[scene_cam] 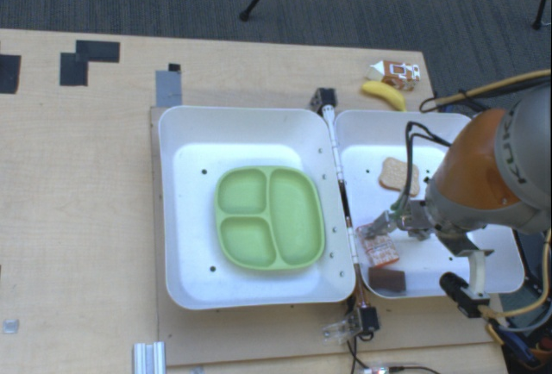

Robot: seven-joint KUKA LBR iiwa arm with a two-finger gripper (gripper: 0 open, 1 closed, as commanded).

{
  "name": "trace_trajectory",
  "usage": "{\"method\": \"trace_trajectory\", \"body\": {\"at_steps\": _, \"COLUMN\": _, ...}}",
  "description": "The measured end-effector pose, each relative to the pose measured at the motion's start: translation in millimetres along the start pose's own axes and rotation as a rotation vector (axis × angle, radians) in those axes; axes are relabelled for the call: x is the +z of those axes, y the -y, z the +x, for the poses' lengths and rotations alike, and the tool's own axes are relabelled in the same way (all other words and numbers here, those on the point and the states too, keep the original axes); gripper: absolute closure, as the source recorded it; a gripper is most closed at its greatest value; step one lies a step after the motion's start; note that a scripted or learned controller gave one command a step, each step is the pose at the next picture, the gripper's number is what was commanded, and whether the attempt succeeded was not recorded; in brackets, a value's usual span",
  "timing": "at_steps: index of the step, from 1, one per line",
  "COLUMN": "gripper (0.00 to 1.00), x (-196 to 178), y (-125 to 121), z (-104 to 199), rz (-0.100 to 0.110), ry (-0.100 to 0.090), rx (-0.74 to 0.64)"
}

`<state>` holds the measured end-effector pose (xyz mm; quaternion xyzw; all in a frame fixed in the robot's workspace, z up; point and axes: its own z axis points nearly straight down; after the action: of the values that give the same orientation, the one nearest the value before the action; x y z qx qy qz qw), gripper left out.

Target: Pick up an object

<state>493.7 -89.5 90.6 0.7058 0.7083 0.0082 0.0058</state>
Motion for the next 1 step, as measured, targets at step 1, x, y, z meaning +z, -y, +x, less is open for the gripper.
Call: {"method": "trace_trajectory", "body": {"at_steps": 1, "gripper": 1.00, "x": -12.7, "y": -3.2, "z": 1.3, "rz": -0.006, "ry": -0.003, "rx": -0.005}}
